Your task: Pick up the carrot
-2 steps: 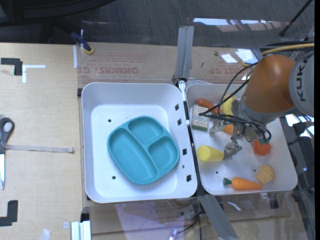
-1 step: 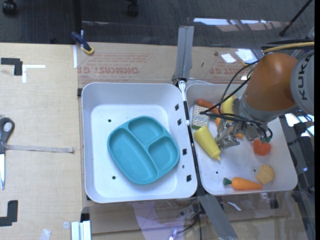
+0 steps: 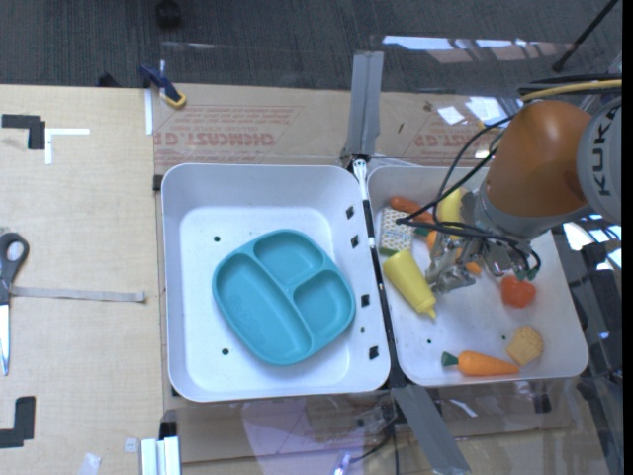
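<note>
The carrot [image 3: 482,364], orange with a green stub at its left end, lies near the front edge of the right bin [image 3: 554,369]. My gripper [image 3: 450,272] hangs low over the middle of that bin, well behind the carrot and a little to its left. Its metal fingers point down beside a yellow mustard bottle [image 3: 409,281]. Nothing shows between the fingers, and cables and the wrist hide their gap.
Around the gripper lie a red tomato-like piece [image 3: 517,291], a tan cracker-like piece [image 3: 525,343], an orange piece [image 3: 404,206] and a yellow piece [image 3: 450,207]. The left bin [image 3: 188,295] holds a teal divided plate [image 3: 284,295]. Scissors [image 3: 8,265] lie on the bench at far left.
</note>
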You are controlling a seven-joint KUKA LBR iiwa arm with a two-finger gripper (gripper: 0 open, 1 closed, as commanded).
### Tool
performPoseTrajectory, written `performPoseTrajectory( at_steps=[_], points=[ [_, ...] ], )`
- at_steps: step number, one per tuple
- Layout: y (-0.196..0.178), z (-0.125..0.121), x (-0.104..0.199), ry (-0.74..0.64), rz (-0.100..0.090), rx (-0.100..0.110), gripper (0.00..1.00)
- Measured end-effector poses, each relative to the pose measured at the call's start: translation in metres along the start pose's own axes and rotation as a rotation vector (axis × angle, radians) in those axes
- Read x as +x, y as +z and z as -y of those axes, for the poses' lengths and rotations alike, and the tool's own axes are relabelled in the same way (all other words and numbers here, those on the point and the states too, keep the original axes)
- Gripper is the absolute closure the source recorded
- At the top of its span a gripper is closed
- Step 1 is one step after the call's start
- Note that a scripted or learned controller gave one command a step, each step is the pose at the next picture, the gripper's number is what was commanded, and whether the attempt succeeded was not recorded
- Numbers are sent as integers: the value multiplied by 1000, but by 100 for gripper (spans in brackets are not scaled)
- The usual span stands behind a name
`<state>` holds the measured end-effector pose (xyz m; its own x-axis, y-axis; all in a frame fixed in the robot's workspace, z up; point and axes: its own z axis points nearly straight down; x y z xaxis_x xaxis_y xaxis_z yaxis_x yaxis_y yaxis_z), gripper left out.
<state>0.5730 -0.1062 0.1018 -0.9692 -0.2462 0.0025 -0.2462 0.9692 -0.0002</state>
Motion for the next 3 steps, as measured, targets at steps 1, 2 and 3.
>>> performPoseTrajectory(
  at_steps=[1, 2, 3],
  points=[
    [13, -26, 49, -169, 0, -3, 100],
    [13, -25, 50, -168, -1, -2, 0],
    [11, 10, 8, 223, 2, -1, 0]
  ],
)
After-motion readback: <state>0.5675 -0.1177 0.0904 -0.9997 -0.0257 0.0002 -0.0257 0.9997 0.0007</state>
